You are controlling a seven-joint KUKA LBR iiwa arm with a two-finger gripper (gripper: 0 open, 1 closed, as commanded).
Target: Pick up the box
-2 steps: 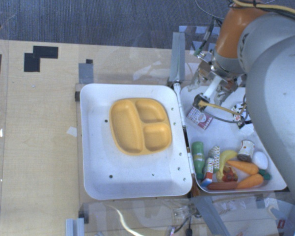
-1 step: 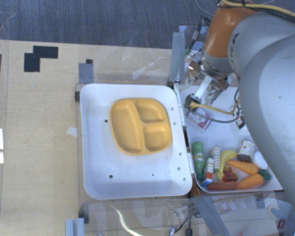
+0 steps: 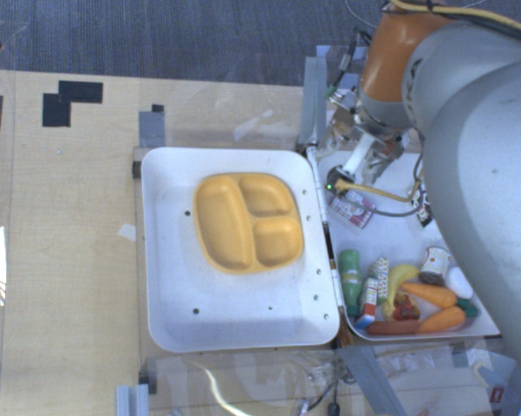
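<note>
box [image 3: 354,206], the small flat packet with pink and white print, lies in my right bin [image 3: 390,224], against that bin's left wall at the far end, well apart from the food heaped at the near end. it looks to lie flat on the bin floor, a little skewed.

starting at the left: the bench [image 3: 61,232] carries some black tape marks at its far left. then comes the left bin [image 3: 234,319], and in it sits a yellow divided tray [image 3: 247,222], three compartments, nothing in them that i can see. it plays no part in this job.

past the shared wall is the right bin. at its near end lie a green bottle [image 3: 349,277], a small carton [image 3: 377,280], a banana [image 3: 400,277], two carrots [image 3: 433,306] and a sausage [image 3: 394,327], all crowded and touching.

my gripper [image 3: 368,165] hangs over the far end of the right bin, just beyond and above the box, below the orange band of my arm [image 3: 390,55]. i cannot tell how it is set, nor whether it touches the box; nothing shows plainly in its grasp.

i judge this to be the approach, with the grasp not yet made. the next move calls for centring over the box, turning to match its skew, and coming down squarely. the wall is close on the left, so one side has little room, and a thin flat packet may slip out.
</note>
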